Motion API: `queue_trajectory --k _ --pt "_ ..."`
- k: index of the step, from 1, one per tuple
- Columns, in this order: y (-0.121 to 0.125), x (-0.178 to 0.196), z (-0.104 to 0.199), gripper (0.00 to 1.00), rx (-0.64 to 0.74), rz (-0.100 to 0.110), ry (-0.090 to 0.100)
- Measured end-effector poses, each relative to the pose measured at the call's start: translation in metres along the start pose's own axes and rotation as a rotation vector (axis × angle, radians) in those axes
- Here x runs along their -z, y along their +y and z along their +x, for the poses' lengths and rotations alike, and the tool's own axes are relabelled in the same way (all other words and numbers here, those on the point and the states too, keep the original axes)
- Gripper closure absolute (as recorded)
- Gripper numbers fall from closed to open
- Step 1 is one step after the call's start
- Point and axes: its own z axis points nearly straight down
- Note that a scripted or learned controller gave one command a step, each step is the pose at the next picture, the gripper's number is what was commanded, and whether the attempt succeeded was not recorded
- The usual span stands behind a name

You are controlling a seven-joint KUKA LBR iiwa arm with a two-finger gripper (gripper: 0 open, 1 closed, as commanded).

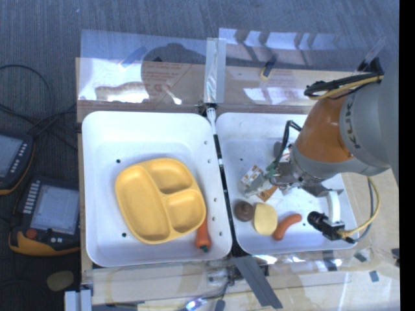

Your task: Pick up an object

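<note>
The arm (pixel 363 118) is a bulky grey casing with a broad orange band (pixel 324 135) above the wrist, carrying dark lettering that is perhaps the maker's name. Black and yellow cables (pixel 343 83) loop over its top, and another yellow cable (pixel 371 209) curves below it.

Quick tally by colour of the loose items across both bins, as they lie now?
Yellow: 2, the divided tray and a pale yellow lump
Orange: 2, the carrot and the sausage
Brown: 1, the round piece
Silvery: 1, a crumpled wrapper by the gripper
Total: 6
</note>
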Motion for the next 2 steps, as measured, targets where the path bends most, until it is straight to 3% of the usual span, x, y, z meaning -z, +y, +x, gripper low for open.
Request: queue_trajectory --k 1,2 --pt "0.0 0.008 0.0 1.0 -0.002 0.002 0.001" --pt "0.069 0.089 0.09 1.0 0.019 0.002 -0.002"
